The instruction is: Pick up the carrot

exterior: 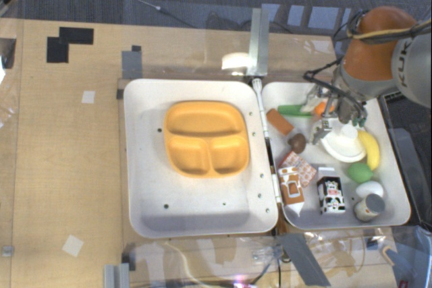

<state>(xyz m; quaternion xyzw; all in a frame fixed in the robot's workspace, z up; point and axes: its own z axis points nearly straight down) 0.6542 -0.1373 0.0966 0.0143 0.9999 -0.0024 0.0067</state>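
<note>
The carrot lies in the right bin, near the bin's far wall. Its green top points left and its orange body is partly covered by my gripper. The gripper hangs directly over the carrot's orange end, under the grey wrist and the orange band. From this angle I cannot make out whether the carrot is between the fingers or only beneath them.
The right bin also holds a brown sausage, a dark brown lump, a white bowl, a banana, a green lime, a grey cup, a small carton and snack packets. A yellow divided tray sits in the left bin.
</note>
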